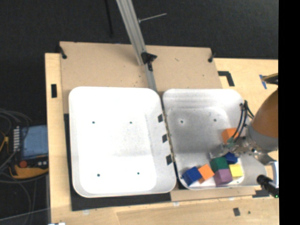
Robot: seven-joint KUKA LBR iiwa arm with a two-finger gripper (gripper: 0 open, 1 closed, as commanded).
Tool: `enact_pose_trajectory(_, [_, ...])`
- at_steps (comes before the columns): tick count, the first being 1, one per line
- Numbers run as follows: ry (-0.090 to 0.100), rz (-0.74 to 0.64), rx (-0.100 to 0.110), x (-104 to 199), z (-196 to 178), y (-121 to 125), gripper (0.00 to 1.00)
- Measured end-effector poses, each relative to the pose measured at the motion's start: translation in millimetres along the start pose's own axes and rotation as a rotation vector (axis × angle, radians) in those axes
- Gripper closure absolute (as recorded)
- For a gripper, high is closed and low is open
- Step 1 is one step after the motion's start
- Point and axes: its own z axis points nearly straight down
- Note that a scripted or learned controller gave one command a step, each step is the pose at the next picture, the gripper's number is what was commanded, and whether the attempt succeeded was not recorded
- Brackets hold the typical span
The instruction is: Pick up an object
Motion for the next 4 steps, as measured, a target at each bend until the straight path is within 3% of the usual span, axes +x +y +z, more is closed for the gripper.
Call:
enact_pose_trajectory(1, [-0.002,0.006,-0.006,-1.2,-11.0,1.4,1.00])
enact_pose_trajectory(2, [0.006,-0.006,0.013,6.8,-64.3,3.3,1.00])
enact_pose_trajectory(4, [0.006,-0.009,0.008,-1.9,-163.4,9.9,1.00])
